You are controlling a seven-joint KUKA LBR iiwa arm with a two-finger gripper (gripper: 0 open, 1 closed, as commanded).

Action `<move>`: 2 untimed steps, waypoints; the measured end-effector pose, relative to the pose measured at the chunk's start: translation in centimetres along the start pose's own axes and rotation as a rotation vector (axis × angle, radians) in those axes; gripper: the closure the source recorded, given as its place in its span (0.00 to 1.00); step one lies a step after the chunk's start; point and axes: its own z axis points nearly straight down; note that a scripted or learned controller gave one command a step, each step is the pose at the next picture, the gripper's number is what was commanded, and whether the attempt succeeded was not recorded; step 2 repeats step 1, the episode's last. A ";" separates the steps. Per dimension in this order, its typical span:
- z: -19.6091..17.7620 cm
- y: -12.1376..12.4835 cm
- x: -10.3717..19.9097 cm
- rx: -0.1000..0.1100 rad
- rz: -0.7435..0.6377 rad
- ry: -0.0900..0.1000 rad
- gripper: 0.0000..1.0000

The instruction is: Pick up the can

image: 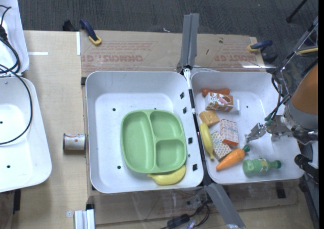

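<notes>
Can [74, 142] on bench outside left bin [96, 122], gripper [254, 133] well apart

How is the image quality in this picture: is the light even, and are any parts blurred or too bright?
In the camera view the light is soft and even, with faint shadows along the walls of the left bin. The white right bin looks bright yet keeps detail. The can and green plate are fairly sharp; the gripper is small and slightly blurred.

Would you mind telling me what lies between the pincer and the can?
In the camera view, between the pincer and the can lie cartons, a banana and the green divided plate in the left bin.
</notes>
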 end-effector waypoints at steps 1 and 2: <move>0.0 -3.8 5.1 -0.002 0.120 -0.010 0.00; 0.0 -3.8 5.1 -0.002 0.120 -0.010 0.00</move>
